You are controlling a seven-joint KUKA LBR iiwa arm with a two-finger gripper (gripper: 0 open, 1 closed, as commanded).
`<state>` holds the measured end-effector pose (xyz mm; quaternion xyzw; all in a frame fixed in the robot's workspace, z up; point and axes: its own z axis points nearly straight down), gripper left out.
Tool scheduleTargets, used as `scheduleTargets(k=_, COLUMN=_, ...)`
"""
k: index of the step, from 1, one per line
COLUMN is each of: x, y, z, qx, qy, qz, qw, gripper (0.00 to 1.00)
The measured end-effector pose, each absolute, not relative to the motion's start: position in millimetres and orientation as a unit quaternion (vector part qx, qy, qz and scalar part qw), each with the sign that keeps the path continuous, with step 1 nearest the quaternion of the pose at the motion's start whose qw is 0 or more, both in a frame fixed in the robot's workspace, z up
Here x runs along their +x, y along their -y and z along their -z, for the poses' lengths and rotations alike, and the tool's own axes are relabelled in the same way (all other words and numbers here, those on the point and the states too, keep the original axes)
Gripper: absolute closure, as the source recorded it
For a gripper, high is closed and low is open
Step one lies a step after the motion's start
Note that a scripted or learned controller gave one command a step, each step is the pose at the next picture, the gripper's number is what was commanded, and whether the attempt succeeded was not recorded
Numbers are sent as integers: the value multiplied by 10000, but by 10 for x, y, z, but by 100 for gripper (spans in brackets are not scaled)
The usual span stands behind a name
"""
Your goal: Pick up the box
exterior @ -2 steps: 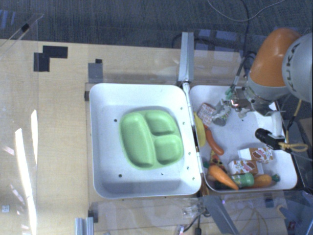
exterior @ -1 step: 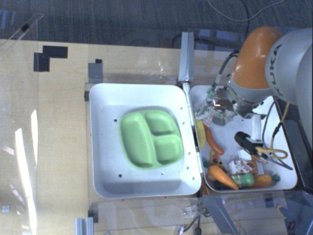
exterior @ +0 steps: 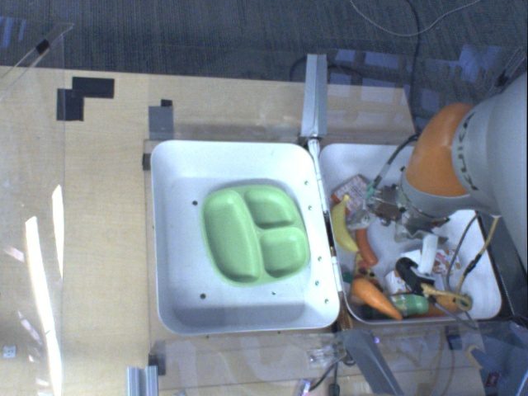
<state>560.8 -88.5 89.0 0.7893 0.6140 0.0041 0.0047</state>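
Here the gripper (exterior: 388, 213) hangs low in the right bin (exterior: 492, 299), among a banana (exterior: 342, 229), a carrot (exterior: 373, 297) and a box (exterior: 353, 190) at the bin's upper left; its opening cannot be told. Left of that bin, the left bin (exterior: 177, 304) holds a green divided tray (exterior: 256, 233).

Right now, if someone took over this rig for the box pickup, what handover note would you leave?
Gripper: low over the right bin, among the clutter; jaws hidden by the wrist, so grip state unknown.
Box: a small printed carton near the right bin's upper left, beside the banana; contact unclear.
Left bin holds a green divided tray.
Done: arm brought down into the right bin.
Left: confirm the grasp, lift the box clear.
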Motion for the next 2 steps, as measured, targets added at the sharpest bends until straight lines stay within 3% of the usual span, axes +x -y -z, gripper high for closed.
scheduleTargets(k=1, x=6206, y=1186, z=-867, qx=8064, qy=-5914, qz=16, qw=-34, gripper=0)
scheduleTargets(k=2, x=6627, y=1195, z=-871, qx=8214, qy=-5701, qz=128, qw=-120, gripper=0)
